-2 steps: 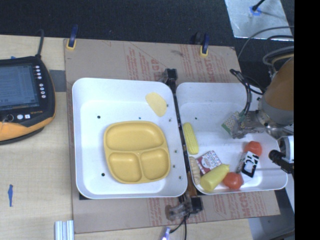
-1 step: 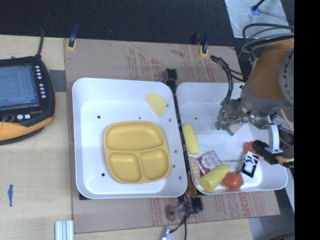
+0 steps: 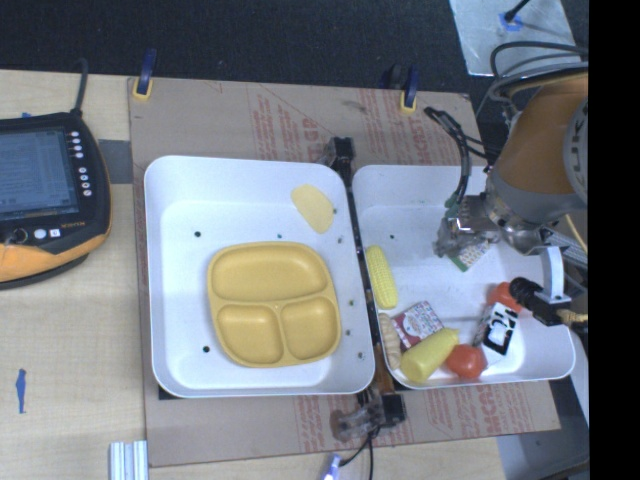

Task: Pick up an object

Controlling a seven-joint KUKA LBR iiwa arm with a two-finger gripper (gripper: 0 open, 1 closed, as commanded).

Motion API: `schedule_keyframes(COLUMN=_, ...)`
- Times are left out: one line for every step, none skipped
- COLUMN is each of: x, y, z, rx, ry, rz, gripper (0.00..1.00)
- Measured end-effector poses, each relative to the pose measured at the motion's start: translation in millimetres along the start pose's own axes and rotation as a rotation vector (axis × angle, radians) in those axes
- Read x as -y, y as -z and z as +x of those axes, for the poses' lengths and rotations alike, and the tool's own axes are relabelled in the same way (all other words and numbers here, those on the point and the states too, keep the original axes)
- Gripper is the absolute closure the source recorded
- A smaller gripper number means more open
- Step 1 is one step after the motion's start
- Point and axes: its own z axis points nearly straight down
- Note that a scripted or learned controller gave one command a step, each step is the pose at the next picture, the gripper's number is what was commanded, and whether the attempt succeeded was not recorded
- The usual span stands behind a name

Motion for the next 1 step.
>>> schedule_keyframes(x=0.1, y=-0.1, z=0.0, rx=0.0, ry=0.0, rz=0.0, gripper=0.0)
